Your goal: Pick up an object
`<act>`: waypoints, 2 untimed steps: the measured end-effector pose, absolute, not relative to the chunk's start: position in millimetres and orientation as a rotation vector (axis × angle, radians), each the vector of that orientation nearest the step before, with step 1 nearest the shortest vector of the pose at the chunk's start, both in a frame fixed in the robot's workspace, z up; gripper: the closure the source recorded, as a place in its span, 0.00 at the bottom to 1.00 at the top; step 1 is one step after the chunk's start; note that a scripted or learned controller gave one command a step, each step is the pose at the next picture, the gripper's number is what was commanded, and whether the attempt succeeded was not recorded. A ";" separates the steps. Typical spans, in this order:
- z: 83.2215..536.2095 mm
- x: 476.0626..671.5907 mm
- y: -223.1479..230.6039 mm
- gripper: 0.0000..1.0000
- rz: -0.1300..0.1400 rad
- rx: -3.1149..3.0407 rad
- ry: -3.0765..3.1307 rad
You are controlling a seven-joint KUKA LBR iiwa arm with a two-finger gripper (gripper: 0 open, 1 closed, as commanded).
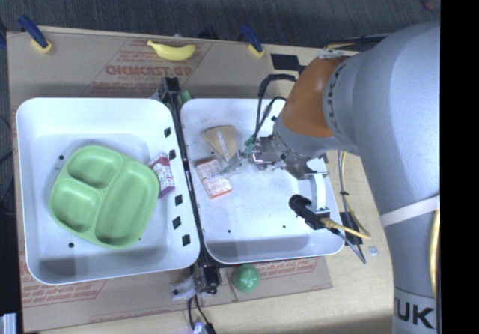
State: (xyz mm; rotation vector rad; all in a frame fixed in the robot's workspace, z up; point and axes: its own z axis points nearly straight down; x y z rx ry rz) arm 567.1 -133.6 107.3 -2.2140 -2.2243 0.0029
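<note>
Gripper (244,154) is low in the right bin (254,229), just beside the tan wedge (218,138) and the red-and-white packet (214,178). Nothing is lifted, and I can't tell whether it's open or closed. The green divided plate (103,194) sits in the left bin (37,130), out of the way.

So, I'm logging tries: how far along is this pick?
Done: the gripper is low inside the right bin. Under way: it sits close beside the tan wedge and the orange packet, both lying on the bin floor. Left: a visible grip and the lift.
</note>
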 end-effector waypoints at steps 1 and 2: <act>91.8 618.7 -187.1 0.00 0.001 -2.216 -2.225; 102.3 619.3 -186.1 1.00 0.001 -2.209 -2.231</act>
